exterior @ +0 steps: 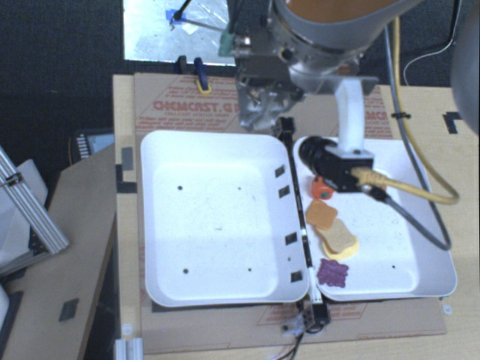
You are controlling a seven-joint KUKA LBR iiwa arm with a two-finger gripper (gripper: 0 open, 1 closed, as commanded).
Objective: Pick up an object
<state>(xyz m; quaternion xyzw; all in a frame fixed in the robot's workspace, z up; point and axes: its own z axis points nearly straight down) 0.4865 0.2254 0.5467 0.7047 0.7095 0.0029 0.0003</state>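
Several small things lie along the left side of the right bin (420, 276). A small orange piece (322, 190) sits farthest back. In front of it lie an orange-brown slice (322, 214), a tan bread-like slice (341, 240) overlapping it, and a purple bumpy piece (332, 273) nearest the front. My gripper (259, 111) hangs above the far rim of the left bin (217, 208), near the divider between the bins. It is well back from all the objects, and I see nothing in it.
The arm's grey and orange body (337, 6) fills the top of the view, over the far edge of both bins. A brown cardboard sheet (187, 103) lies under the bins. A blue and yellow clamp (201, 77) stands at the back.
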